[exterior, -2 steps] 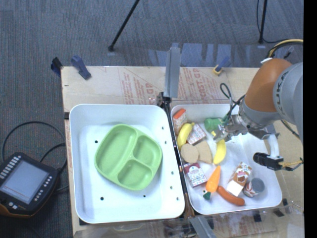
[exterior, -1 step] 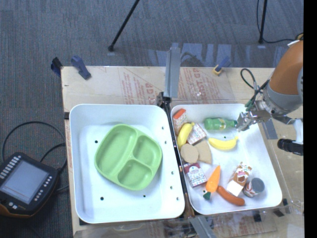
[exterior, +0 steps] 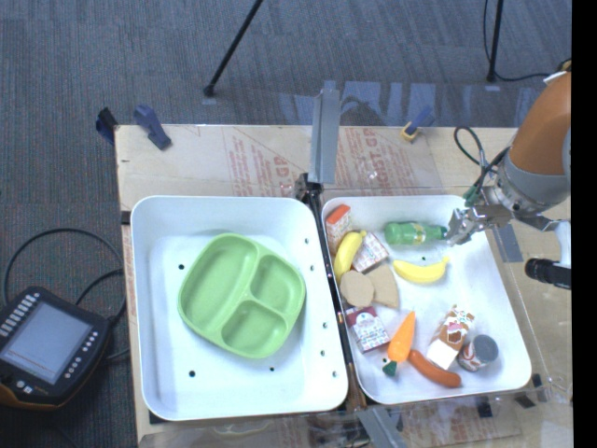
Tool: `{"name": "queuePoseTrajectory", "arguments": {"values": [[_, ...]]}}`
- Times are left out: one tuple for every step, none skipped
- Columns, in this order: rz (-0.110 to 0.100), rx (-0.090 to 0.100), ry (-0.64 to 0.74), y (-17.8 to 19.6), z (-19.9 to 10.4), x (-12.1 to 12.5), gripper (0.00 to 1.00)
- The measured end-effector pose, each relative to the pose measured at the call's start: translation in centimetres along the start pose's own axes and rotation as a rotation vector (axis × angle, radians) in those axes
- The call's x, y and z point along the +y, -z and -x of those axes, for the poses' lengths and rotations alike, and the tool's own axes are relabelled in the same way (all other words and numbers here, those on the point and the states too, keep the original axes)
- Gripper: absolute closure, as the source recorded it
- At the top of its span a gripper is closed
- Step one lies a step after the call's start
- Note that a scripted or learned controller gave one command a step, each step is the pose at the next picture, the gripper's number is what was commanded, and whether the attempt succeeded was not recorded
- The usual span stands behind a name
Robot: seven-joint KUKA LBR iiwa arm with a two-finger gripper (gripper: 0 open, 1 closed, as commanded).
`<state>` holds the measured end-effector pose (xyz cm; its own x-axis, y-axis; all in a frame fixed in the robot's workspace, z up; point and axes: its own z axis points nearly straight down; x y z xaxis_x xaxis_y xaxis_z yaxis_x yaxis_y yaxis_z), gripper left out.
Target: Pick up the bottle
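The bottle point(exterior: 410, 233) is green with a pale label and lies on its side at the back of the right bin point(exterior: 511, 317), its cap end pointing right. My gripper point(exterior: 463, 224) hangs low over the bin at the bottle's right end, close to or touching the cap. The grey wrist and orange band rise from it toward the upper right. At this scale the gripper's state does not show.
Toy food crowds the right bin: two bananas point(exterior: 421, 271), bread slices point(exterior: 357, 289), small cartons point(exterior: 367, 328), a carrot point(exterior: 401, 336), a sausage point(exterior: 434, 370) and a can point(exterior: 480, 352). The left bin point(exterior: 159, 343) holds a green divided plate point(exterior: 242, 294). A metal post point(exterior: 324, 143) stands behind the bins.
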<state>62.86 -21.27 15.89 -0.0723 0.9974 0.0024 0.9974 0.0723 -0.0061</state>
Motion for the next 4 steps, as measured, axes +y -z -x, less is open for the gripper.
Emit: {"name": "queuePoseTrajectory", "arguments": {"values": [[-0.003, 0.001, 0.004, 0.7, 0.0, 0.1, 1.0], [-0.006, 0.002, 0.009, 1.4, 0.0, 0.2, 1.0], [0.005, -0.002, 0.753, -7.4, -0.3, 1.8, 1.0], [0.005, -0.002, 1.055, -7.3, -0.3, 0.8, 1.0]]}}
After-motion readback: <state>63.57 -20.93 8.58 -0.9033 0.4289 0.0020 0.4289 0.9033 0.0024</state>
